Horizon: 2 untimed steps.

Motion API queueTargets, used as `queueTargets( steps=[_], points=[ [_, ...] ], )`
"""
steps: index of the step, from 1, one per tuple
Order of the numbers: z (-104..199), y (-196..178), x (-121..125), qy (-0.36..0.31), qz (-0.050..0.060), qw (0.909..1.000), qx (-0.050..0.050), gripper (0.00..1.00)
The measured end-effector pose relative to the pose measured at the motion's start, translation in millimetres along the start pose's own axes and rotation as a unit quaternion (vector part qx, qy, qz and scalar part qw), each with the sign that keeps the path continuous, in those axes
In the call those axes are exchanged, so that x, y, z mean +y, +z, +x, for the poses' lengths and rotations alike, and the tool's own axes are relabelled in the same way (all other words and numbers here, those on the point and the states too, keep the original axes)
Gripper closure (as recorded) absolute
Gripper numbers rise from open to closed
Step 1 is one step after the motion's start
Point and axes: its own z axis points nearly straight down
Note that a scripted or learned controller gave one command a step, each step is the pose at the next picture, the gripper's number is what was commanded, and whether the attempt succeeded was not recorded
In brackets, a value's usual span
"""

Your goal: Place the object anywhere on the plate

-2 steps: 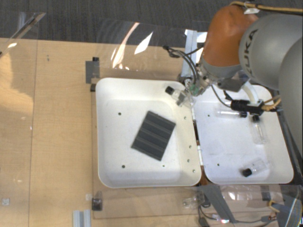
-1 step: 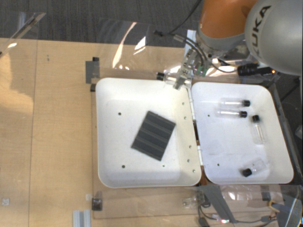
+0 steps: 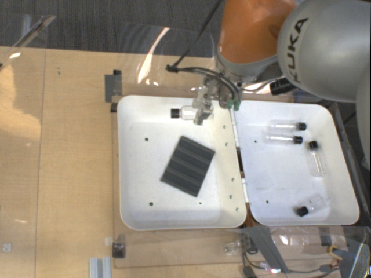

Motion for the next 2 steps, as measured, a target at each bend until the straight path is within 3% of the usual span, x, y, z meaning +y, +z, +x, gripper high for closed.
queueTargets(
  steps=[1,2],
  points=[
    [-9.4,-49.2,32.5,-0.304,-0.001,0.9527,-0.001,1.0],
    [-17.5,-131.9,85.9,-0.148,-0.001,0.9891,-0.003,1.0]
  ],
)
